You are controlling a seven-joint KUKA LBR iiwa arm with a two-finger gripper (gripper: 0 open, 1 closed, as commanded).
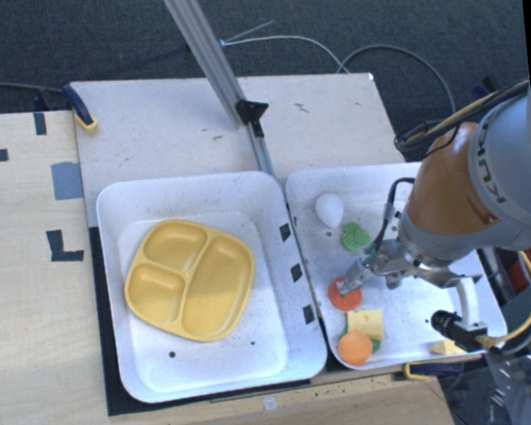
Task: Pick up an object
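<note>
Two shallow white bins sit side by side on the surface, and we see the left bin (pixel 140 361) carrying a yellow divided plate (pixel 190 278), lying flat with its three compartments facing up.

In the right bin (pixel 389 177) we count several small things: a white egg-shaped object (pixel 329 209) near the far left corner, a green leafy piece (pixel 354 237) just below it, a red round object (pixel 344 296) further toward us, a pale yellow wedge (pixel 366 323) near the front, and an orange ball (pixel 355 348) touching the wedge at the front edge. A small yellow bit (pixel 442 349) lies close to the front right corner.

The arm (pixel 470 185) reaches in from the right, its orange band above the wrist. We find the gripper (pixel 356 279) low over the right bin, its tip just above the red round object and overlapping its upper edge. We cannot tell whether the fingers are apart or together, nor whether they touch the red object, since they are too small and blurred here.

A metal rail (pixel 206 48) slants across the surface behind the bins, and loose cables (pixel 390 52) trail beyond it.
</note>
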